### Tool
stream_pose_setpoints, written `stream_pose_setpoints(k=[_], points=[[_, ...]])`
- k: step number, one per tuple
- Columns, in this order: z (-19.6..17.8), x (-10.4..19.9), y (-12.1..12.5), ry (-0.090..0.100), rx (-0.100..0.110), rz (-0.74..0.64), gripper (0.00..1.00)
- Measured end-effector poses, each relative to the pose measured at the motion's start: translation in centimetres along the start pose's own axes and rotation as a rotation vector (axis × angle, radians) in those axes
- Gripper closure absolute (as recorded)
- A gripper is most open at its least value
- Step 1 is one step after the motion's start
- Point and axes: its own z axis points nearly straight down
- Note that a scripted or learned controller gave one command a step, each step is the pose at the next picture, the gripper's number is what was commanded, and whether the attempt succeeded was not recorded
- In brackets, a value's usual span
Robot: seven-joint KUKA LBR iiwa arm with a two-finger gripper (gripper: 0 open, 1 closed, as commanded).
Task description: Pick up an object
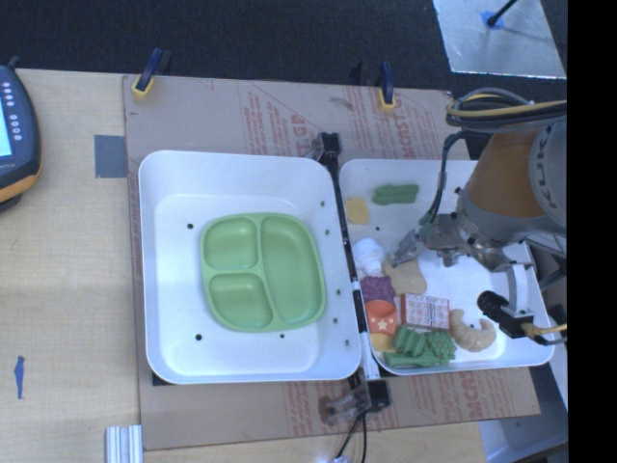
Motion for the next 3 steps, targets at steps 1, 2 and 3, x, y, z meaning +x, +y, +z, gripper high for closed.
stream_pose_setpoints(k=[1,2,3], points=[[1.4,-0.3,4.9,0.001,0.003,0.001,0.00],[1.4,2.3,0.1,0.003,0.012,0.004,0.00],[1.3,3.1,8.1,0.001,-0.001,-0.001,0.00]])
